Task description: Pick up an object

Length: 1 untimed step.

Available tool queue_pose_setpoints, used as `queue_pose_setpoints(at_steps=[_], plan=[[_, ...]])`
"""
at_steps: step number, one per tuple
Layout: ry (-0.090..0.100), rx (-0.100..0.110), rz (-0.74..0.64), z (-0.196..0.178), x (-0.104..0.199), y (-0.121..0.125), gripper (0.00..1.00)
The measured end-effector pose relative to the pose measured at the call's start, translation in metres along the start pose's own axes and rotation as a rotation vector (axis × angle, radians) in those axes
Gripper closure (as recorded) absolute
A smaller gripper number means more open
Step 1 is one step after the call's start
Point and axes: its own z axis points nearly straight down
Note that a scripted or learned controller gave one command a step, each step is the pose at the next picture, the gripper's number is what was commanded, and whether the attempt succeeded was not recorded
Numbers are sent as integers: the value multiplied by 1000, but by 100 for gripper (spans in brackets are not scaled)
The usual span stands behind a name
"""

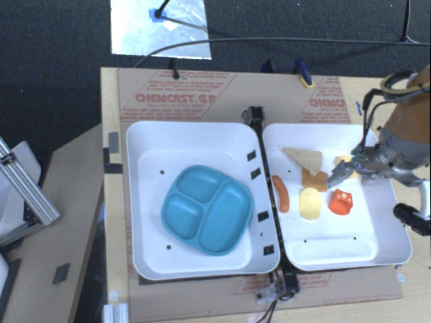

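Item: toy food pieces, right bin (384, 244), on the worktop (202, 86).

- Brown piece (314, 180): bin centre, touching the hand (335, 177) at its 3 o'clock side. Likely light, rigid plastic; blocky, best taken across its short sides.
- Tan wedge (304, 157): at 12 o'clock from the brown piece, touching it. Flat, thin; probably awkward to pinch from above.
- Yellow piece (310, 203): at 6 o'clock. Rounded, probably smooth and prone to slip.
- Orange sausage (281, 193): at 8 o'clock, near the divider. Slim; grip across its width.
- Red piece (341, 202): at 4 o'clock, lumpy.

Hand: low in the bin; whether apart or together, cannot tell.

Left bin (145, 180): blue divided plate (207, 209).
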Motion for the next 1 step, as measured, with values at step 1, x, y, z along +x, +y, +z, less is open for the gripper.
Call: queue_pose_setpoints(at_steps=[1], plan=[[-2, -11, -2, -5, 0, 3, 0]])
